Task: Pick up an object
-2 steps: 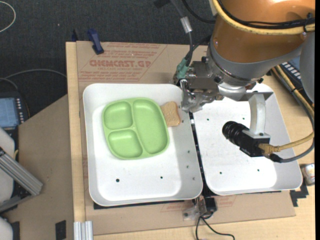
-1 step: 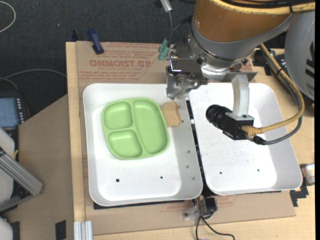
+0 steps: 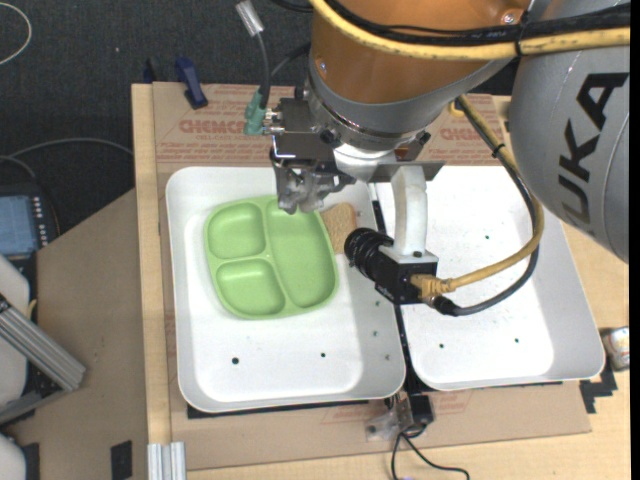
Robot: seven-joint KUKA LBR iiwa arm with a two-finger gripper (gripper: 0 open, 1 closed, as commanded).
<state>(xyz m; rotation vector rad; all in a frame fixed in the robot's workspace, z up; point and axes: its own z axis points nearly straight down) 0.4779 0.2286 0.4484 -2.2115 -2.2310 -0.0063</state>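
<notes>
worktop [image 3: 160, 298]: brown board with red lettering along its upper edge, dark floor and loose cables in the upper left of the frame. two shallow white plastic bins side by side, left bin [image 3: 270, 368] and right bin [image 3: 500, 338]. pale green three-compartment plastic tray [image 3: 268, 258] lies in the left bin, upper half. claw [image 3: 300, 196] sits over the tray's upper edge at frame centre; open or clenched, cannot tell.

You're looking at a green divided tray [image 3: 268, 258] of smooth, slightly glossy plastic, lying in a left bin [image 3: 200, 348] of smooth white plastic with a soft sheen. The bench board [image 3: 160, 138] under it looks like matt cardboard, and the arm's orange band [image 3: 420, 28] is glossy.
</notes>
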